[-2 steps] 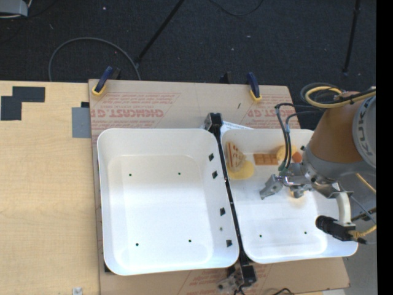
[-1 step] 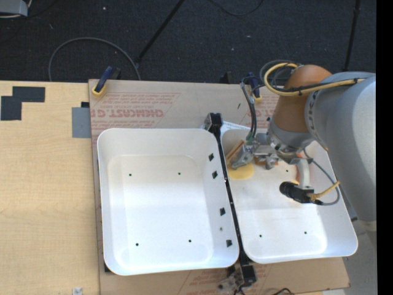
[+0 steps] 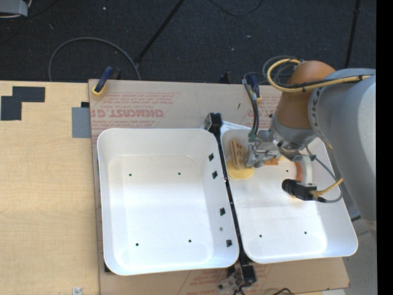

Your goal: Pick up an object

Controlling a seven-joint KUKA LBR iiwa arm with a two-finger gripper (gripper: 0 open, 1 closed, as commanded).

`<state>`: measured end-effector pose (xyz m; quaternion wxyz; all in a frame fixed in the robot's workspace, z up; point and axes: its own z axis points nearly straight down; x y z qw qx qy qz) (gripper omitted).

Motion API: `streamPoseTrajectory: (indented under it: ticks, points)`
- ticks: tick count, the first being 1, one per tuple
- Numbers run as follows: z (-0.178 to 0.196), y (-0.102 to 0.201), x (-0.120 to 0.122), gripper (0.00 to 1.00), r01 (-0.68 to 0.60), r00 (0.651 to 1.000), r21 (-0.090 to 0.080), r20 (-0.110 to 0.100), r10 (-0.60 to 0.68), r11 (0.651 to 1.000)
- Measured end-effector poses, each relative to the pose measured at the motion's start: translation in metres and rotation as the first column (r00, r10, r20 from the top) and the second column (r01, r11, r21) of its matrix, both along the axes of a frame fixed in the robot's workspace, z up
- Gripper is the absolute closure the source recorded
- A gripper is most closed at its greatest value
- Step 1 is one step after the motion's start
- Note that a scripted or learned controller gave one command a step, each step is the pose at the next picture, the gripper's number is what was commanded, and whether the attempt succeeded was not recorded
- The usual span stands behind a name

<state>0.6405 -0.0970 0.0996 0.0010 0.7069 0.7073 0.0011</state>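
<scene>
A yellow, rounded object [image 3: 241, 173] lies in the right bin [image 3: 307, 238] near its upper left corner, against the divider. Just above it, a tan and brown object [image 3: 235, 149] leans on the bin wall. My gripper [image 3: 255, 158] hangs low over the right edge of these two objects, reaching in from the right under the grey arm with its orange band. Whether it touches either object is hidden by the wrist. An orange object [image 3: 299, 168] peeks out to the right of the gripper, partly hidden behind the arm.
The left bin [image 3: 159, 251] sits beside the right one, with a black divider clip strip [image 3: 221, 189] between them. Both rest on a cardboard sheet [image 3: 153, 103] on the wooden bench. A yellow-blue clamp [image 3: 104, 82] holds the sheet's far left corner.
</scene>
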Motion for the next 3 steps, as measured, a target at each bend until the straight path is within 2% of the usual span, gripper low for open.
streamPoseTrajectory:
  ticks: [1,2,3]
  points:
    - [0.121,-0.072,-0.079,1.0,0.006,1.0,-0.004,0.007,-0.006,1.0]
    - [-0.016,-0.034,-0.093,1.0,0.0,1.0,0.001,-0.008,0.0,1.0]
    - [0.092,0.071,-0.093,1.0,-0.008,1.0,0.003,0.005,0.008,1.0]
